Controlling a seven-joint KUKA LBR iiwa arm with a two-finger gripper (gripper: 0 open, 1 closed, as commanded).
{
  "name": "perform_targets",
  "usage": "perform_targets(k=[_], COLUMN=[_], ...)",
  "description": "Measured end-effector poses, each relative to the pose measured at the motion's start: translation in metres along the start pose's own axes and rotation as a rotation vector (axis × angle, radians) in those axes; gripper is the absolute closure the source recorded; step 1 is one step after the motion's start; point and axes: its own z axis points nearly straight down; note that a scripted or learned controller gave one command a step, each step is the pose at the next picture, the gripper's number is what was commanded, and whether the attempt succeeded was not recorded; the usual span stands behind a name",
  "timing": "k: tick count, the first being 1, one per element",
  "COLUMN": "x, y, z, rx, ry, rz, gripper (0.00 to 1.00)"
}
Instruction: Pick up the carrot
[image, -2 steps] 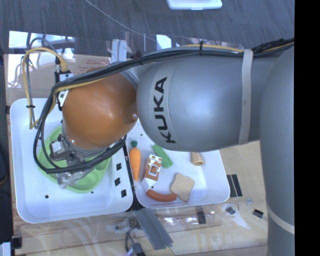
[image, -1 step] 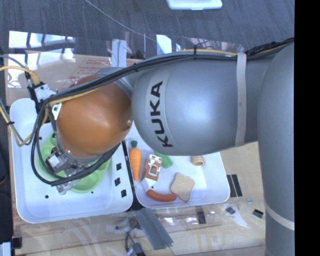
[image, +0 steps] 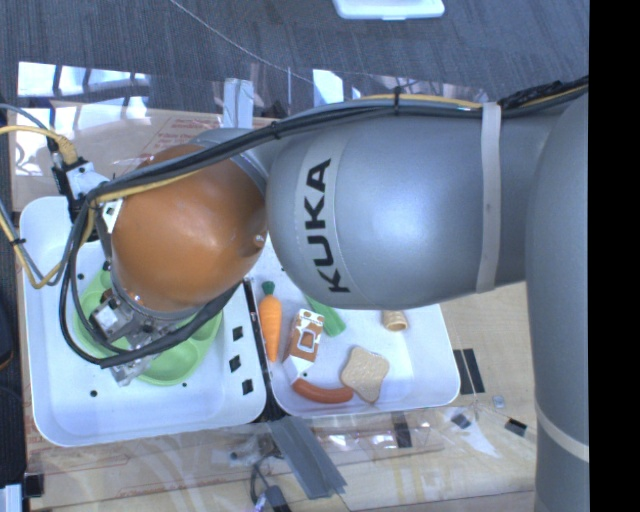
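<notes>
Carrot: lies in right bin, against its left wall, just left of a small carton. Jaws: over green plate, left bin; grip state cannot be told.

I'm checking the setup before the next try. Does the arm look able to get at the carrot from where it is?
Probably yes. The carrot lies uncovered along the left wall of the right bin, with nothing on top of it. The gripper sits over the green plate in the left bin, so it must cross the divider.
</notes>
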Motion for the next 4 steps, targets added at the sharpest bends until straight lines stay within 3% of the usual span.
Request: perform_targets(k=[4], x=[-0.011], y=[-0.006], z=[-0.039], rx=[0.014], ry=[-0.011], rz=[-0.023], gripper=[1.00])
